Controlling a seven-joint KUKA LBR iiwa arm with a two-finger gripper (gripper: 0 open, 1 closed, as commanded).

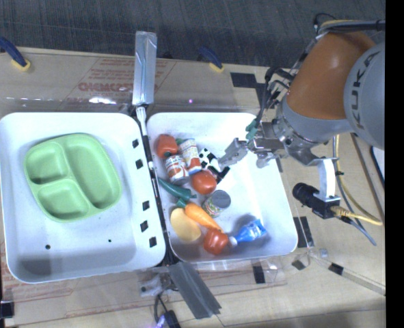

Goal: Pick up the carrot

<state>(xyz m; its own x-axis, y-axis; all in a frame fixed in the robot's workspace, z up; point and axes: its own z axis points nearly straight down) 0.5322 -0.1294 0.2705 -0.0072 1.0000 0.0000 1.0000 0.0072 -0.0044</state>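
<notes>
You see the long orange carrot [203,216] lying untouched in the right shallow white bin [273,197], between the round yellow fruit [184,225] and a small grey can [218,201]. The two-finger gripper [223,160] hovers above; its jaws I cannot tell. The pick is not yet done.

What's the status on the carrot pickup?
Gripper over right bin, nothing visibly held. Carrot lying in the pile. Can and yellow fruit touching it.
</notes>
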